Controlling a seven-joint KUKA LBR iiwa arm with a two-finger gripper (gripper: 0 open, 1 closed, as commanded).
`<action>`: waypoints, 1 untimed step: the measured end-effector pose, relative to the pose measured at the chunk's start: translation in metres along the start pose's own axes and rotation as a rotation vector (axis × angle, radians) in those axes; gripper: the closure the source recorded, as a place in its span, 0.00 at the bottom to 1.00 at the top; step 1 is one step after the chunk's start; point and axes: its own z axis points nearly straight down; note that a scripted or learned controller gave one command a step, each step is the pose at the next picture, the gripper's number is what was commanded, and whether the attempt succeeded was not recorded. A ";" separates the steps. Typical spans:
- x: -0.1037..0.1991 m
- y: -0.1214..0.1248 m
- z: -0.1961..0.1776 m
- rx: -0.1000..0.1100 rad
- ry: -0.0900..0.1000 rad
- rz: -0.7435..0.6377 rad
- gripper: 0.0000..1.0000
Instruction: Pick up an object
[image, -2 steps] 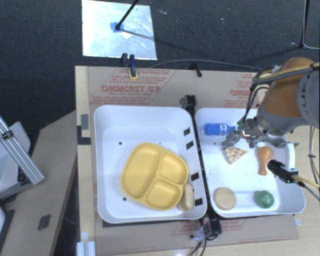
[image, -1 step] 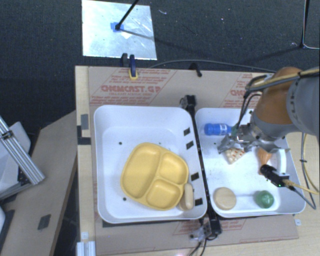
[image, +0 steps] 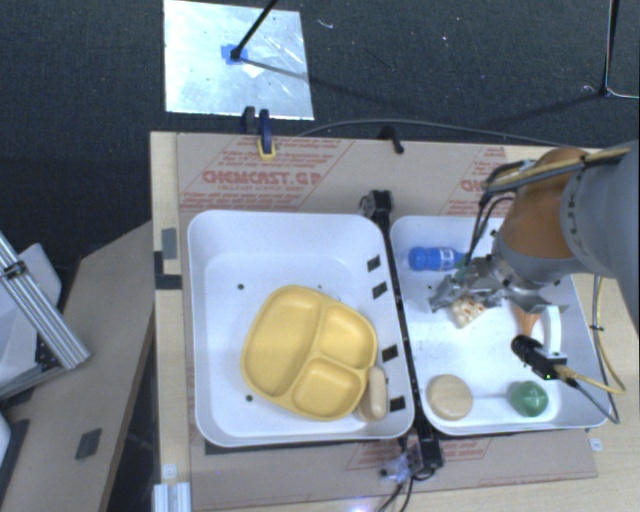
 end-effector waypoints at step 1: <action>-0.002 0.004 -0.015 -0.013 -0.004 0.000 1.00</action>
